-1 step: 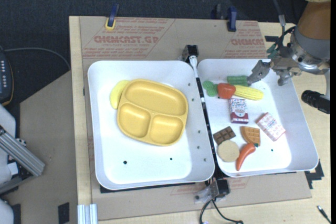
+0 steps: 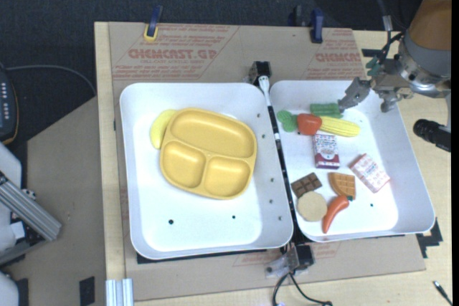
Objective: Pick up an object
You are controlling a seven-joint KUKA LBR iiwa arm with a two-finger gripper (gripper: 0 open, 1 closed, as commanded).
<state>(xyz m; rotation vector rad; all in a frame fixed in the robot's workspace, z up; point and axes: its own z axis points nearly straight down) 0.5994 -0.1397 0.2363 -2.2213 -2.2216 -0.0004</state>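
Left bin (image 2: 143,211) on the tabletop (image 2: 115,54): you have a yellow divided plate (image 2: 208,153) lying flat in the middle, three compartments facing up. A yellow banana-like piece (image 2: 159,127) pokes out from under the plate's upper-left edge, touching it.

Right bin (image 2: 401,211) holds your toy food. Along the top row: a green piece (image 2: 287,120) near the left wall, a red tomato-like piece (image 2: 309,125) just beside it, a green flat piece (image 2: 325,110) above those, and a yellow corn cob (image 2: 340,127) lying crosswise to the right of the tomato. Below the corn, a red-and-white carton (image 2: 325,151) lies flat. Lower down: a brown chocolate square (image 2: 306,185), a tan round cookie (image 2: 311,206) touching just under it, an orange waffle-like piece (image 2: 343,185) to the right, and a red-orange chili (image 2: 334,213) slanting beneath the waffle. A pink-and-white packet (image 2: 369,173) lies tilted, apart from the others toward the right.

Your arm comes in at upper right, orange band visible above the wrist. The end effector (image 2: 372,93) hangs over the upper part of the right bin, fingers spread wide: one fingertip (image 2: 351,95) just right of the green flat piece, the other farther right. Nothing sits between the fingers. All pickable items lie in the bins, none lifted.
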